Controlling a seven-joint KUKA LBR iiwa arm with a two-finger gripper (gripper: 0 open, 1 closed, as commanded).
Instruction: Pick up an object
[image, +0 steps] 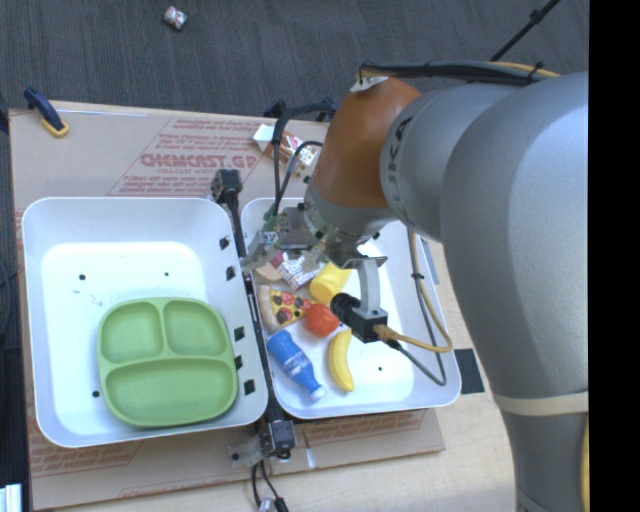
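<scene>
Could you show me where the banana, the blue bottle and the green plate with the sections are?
Yellow banana (341, 362): camera view, middle of its curved body.
Blue plastic bottle (291, 359): camera view, middle of its blue body.
Green three-section plastic plate (167, 359): camera view, ridge between its compartments.

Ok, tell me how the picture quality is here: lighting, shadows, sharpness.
Camera view: lighting is even and diffuse, with soft shadow under the arm falling over the right bin; the left bin is bright, nearly washed out on its walls; the green tray, banana and blue bottle read fairly sharp; the arm's near bulk looks slightly soft.
</scene>
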